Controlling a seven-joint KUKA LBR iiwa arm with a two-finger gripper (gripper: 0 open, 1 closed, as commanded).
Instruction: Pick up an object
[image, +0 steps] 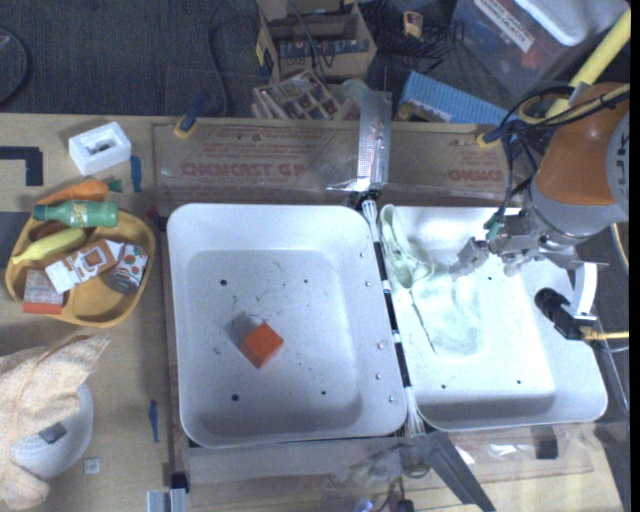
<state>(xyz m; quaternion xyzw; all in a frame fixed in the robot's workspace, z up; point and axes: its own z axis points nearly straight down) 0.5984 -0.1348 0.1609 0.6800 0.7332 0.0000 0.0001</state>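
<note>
Orange cube (263, 345) lies in the left bin (200, 240), a little left of centre on the bin floor, tilted so one corner points toward the camera; top face bright orange, a grey shaded side at upper left. Gripper (478, 252) sits over the right bin (560, 400), upper part, well apart from the cube. Cannot tell how it is set. Crumpled clear plastic (405, 255) lies below it.

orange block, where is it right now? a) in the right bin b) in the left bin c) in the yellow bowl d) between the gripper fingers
b: the orange block lies on the floor of the left bin, while the gripper is over the right bin.
</note>
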